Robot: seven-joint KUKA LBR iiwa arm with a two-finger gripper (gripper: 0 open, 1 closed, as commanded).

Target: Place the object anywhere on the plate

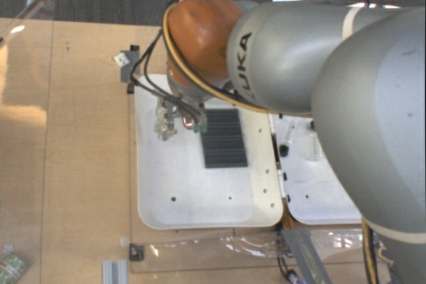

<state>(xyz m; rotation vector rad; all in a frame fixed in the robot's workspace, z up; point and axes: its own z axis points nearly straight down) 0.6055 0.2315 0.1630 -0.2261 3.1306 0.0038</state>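
Risk lies in a miss: the gripper [174,122] hangs over the left bin [160,196], just left of the dark ridged plate [224,138]; whether it holds anything, I cannot tell.

Two bins side by side on the bench [73,163] — left bin [180,199] and right bin [319,206] touching. Inside the left bin, toward its far right, a ribbed plate [224,138] — just left of it, the gripper [174,122].
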